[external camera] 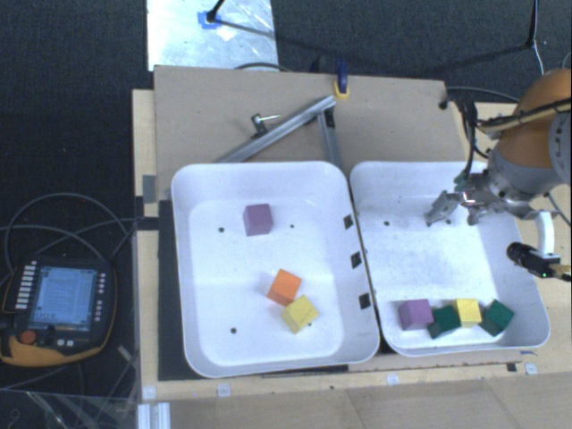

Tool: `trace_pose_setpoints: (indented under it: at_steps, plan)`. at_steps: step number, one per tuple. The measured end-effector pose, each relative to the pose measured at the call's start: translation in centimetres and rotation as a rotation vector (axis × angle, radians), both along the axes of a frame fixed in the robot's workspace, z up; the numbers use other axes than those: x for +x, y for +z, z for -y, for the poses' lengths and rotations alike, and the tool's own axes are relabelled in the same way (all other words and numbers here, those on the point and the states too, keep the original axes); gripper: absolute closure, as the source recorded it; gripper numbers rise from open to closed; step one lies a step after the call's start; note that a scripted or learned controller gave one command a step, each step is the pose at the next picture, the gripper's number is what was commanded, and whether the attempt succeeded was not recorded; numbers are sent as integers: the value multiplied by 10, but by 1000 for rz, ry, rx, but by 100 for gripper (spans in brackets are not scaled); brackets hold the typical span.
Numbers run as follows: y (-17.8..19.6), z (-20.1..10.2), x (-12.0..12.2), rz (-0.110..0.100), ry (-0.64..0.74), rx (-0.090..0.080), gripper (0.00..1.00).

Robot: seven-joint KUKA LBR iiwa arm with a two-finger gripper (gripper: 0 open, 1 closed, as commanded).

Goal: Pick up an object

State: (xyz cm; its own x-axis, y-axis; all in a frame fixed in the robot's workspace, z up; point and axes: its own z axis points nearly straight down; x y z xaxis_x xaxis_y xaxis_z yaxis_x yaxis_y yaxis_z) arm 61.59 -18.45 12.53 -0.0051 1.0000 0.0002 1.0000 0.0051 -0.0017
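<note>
Seven cubes, none with a long axis, lie below the pincer (454, 206), prongs apart, gripping nothing.

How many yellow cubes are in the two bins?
2. One yellow cube lies in the left bin, touching the orange cube. The other sits in the right bin's front row, between two green cubes.

The grey arm with its orange band (543, 105) is cut off by the right edge. Whether the two-finger gripper (451, 207) has its fingers parted is too small to tell.
</note>
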Motion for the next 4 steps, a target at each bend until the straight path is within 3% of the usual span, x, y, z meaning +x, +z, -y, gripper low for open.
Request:
trace_pose_setpoints:
  at_steps: [1, 2, 4]
  plan:
    - [-36, 0, 0, 0, -1, -1, 0]
    - [-23, 0, 2, 6, 1, -2, 100]
    - [88, 2, 3, 9, 0, -2, 100]
